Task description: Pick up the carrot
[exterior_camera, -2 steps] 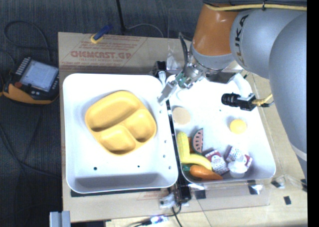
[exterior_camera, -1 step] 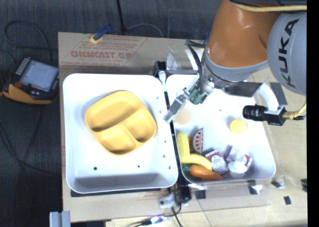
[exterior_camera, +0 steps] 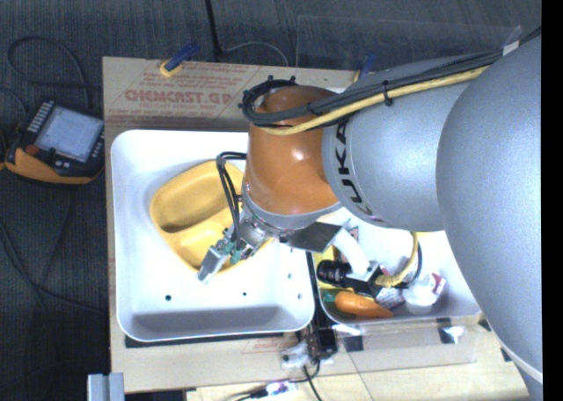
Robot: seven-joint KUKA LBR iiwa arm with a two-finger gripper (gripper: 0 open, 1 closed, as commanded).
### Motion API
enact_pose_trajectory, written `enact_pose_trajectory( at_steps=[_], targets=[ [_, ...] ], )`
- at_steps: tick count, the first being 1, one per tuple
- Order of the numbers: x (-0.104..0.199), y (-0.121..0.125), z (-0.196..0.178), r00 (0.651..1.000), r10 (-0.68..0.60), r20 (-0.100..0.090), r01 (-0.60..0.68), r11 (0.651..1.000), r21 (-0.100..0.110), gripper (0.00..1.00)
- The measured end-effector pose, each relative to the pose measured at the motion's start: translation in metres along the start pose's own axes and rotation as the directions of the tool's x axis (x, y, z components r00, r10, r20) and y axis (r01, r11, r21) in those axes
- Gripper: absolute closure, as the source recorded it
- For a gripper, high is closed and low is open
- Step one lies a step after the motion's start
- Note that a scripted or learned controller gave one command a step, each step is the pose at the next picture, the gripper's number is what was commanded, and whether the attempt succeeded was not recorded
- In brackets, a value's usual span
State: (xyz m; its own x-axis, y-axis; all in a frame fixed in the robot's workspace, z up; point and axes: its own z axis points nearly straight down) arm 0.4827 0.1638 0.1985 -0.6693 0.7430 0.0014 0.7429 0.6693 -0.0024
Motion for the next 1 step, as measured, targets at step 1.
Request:
enact_pose_trajectory(
  at_steps=[1],
  targets=[
    [-0.0121, 0.0745, 0.06, 0.994, -0.113, 0.001, 0.113, 0.994, 0.0, 0.0]
  ],
)
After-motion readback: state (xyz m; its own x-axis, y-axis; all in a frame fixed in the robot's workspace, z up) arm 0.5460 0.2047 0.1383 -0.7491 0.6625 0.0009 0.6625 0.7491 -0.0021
